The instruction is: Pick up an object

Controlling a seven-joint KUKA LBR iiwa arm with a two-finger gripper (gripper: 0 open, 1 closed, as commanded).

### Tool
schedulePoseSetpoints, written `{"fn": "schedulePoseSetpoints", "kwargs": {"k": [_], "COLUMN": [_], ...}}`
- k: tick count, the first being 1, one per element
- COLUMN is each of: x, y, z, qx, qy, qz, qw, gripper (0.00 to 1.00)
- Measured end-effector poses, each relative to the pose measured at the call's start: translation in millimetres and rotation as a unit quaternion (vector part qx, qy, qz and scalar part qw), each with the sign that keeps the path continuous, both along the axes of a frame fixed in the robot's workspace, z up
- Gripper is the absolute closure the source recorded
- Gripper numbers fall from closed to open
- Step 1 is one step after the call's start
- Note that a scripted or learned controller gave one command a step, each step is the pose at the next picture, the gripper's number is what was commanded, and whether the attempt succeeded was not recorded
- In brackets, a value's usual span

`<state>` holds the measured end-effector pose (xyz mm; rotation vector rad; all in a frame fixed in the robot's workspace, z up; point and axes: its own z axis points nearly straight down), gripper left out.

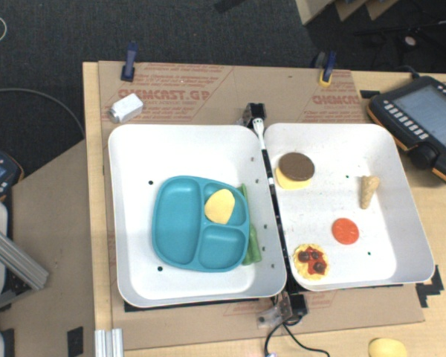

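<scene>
- Fingers: wide or narrow, cannot tell.
- Nothing lifted yet, judging by how things lie; whole pick left to do.
- Two white bins: left bin, right bin.
- In left bin: one teal divided plate, one yellow piece lying in its upper right compartment, one green strip tucked against its right edge.
- In right bin, well apart from each other: one brown-topped round, one tan stick, one red disc, one small pizza-like round.
- Seven candidates counted; four loose ones in right bin probably easiest.
</scene>
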<state>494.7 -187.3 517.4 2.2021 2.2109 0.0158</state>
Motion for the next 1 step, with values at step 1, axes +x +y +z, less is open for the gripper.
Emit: {"fn": "schedulePoseSetpoints", "kwargs": {"k": [1], "x": [-17.0], "y": [-38.7], "z": [-99.0], "qx": [0.0047], "qy": [0.015], "qz": [-0.005], "qw": [0.9999], "gripper": [1.00]}}
